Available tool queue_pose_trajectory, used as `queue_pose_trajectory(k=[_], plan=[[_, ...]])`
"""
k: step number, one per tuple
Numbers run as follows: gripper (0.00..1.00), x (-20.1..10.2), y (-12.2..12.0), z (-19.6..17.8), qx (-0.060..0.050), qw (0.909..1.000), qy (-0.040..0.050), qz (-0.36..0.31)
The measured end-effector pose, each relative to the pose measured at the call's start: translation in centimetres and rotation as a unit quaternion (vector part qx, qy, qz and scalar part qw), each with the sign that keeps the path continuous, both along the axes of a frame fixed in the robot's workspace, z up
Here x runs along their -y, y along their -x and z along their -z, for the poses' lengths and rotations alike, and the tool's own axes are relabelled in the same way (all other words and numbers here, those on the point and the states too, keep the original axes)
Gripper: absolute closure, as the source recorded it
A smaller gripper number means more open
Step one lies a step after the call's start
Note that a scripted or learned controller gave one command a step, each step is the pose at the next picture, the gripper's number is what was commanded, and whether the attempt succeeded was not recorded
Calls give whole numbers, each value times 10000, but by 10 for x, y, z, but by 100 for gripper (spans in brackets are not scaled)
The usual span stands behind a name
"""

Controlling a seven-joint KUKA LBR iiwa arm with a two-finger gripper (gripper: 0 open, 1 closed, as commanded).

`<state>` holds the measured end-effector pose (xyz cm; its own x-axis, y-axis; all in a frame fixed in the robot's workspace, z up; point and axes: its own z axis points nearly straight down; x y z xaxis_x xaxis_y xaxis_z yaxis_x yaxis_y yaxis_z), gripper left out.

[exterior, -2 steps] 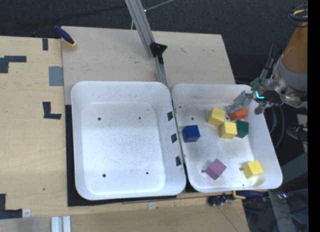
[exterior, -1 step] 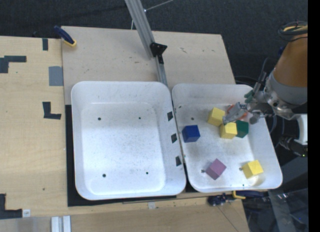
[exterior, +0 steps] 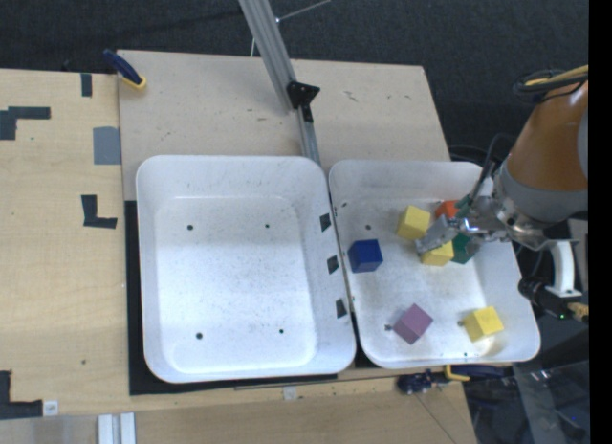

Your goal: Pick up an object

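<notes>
The right bin (exterior: 382,184) holds several small blocks. A blue cube (exterior: 364,255) lies near its left wall, a purple block (exterior: 413,322) and a yellow block (exterior: 483,321) near its front. A yellow cube (exterior: 414,222), a second yellow block (exterior: 439,255), a green block (exterior: 465,249) and a small orange piece (exterior: 448,210) cluster at the middle right. My gripper (exterior: 442,236) is down in that cluster, reaching in from the right, with the arm's orange band (exterior: 550,141) above it. Nothing is visibly held between the fingers.
The left bin (exterior: 153,270) stands beside the right one. A slanted metal rail (exterior: 273,40) runs from the top down to the gap between the bins. A blue and yellow clamp (exterior: 124,69) lies on the bench at the far left corner.
</notes>
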<state>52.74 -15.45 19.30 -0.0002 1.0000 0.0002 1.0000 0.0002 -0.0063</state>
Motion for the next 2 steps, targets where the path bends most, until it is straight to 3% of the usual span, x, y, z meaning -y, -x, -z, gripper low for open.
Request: queue_pose_trajectory(k=[1, 2], plan=[[0, -10, 2, 59, -11, 10000, -8, -6], [100, -10, 1, 46, 15, 10000, -5, -8]])
